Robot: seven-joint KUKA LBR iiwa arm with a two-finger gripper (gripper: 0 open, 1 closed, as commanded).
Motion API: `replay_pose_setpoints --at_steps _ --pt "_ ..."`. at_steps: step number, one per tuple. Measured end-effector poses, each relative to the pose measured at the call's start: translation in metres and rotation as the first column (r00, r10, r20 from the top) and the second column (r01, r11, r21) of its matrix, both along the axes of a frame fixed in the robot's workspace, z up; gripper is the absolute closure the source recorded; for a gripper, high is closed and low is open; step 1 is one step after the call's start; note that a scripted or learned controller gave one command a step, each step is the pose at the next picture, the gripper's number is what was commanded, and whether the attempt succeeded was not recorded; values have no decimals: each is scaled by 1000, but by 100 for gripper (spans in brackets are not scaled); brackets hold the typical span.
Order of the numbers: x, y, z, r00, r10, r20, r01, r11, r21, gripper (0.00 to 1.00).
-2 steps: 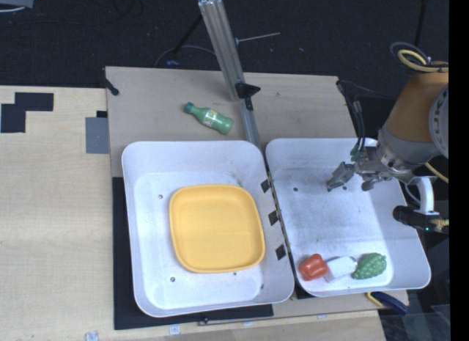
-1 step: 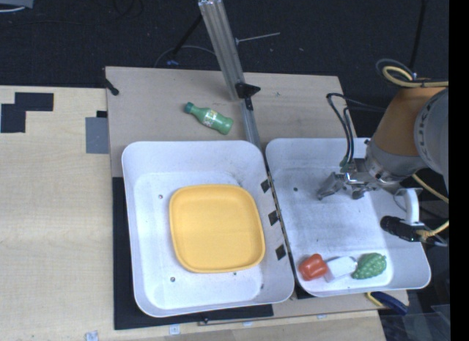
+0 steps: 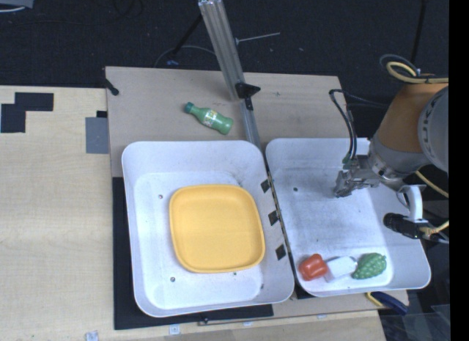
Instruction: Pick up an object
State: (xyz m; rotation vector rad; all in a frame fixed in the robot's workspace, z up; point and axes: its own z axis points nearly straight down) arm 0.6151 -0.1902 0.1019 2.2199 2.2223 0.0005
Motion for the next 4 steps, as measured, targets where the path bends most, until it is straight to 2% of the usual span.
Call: replay_pose_setpoints --at_steps 2,3,4 --pt "5 4 89 1000 -2 2 2 1000 -1 100" --pt "6 3 113 1000 -2 1 2 1000 0 100" --pt "15 50 108 1000 2 -1 -2 1000 1 100"
